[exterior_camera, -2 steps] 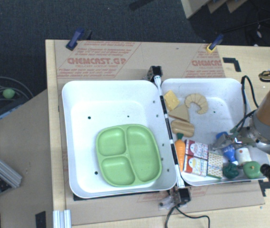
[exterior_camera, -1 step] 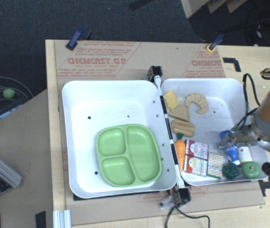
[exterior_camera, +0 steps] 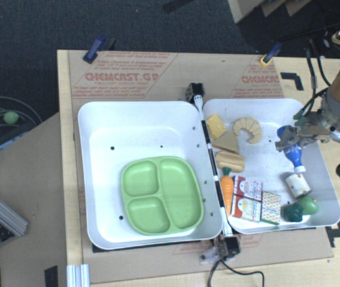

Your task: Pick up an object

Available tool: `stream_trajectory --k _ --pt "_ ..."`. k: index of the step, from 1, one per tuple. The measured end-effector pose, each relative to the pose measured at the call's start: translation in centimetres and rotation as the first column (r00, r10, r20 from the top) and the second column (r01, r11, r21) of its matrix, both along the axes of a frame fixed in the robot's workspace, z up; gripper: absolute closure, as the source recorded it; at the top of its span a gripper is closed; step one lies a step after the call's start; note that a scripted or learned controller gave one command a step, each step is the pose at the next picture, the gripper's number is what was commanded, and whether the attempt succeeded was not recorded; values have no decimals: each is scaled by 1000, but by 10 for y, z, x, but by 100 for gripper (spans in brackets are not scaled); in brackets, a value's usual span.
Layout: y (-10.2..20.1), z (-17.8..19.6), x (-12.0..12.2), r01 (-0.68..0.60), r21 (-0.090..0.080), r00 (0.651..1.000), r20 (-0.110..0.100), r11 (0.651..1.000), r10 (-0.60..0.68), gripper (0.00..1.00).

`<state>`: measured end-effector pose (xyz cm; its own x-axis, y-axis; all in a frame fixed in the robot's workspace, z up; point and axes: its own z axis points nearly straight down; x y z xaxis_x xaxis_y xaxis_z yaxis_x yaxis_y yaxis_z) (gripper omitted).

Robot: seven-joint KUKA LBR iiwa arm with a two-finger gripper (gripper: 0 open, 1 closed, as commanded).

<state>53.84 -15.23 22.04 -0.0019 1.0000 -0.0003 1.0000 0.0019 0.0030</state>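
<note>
Camera view, arm: the grey arm enters from the right edge, its upper part cut off by the frame; the metal jaws hang over the right bin's far right part.
Jaws state: cannot tell whether open or closed; the tips are small and blurred against the white floor.
Right shallow white plastic bin: holds all the small things.
Blue and white squeeze bottle: lies just below the jaws, its top end hidden by them, so contact cannot be judged.
White cylindrical container: lies tilted just below the bottle, near the right wall.
Dark green rounded toy: in the near right corner; its shape is hard to make out.
Flat printed red and white carton: lies flat along the near wall.
Orange toy carrot: lies against the left wall, touching the carton.
Tan bread-like block: just above the carrot.
Yellow cheese-like wedge: at the far left corner.
Beige croissant-shaped toy: apart from its neighbours, with bare floor between it and the bottle.
Left shallow white plastic bin: carries a pale green three-compartment tray toward its near side; the far half is bare floor.
Surface: brown board, printed, with a blue clamp at its far left edge.
</note>
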Motion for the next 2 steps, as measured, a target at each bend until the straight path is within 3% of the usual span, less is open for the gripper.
stream_trajectory --k 1,2 --pt "49 6 -19 1 2 1000 -5 1000 -1 100" --pt "114 15 23 0 1 1000 -2 1000 0 100"
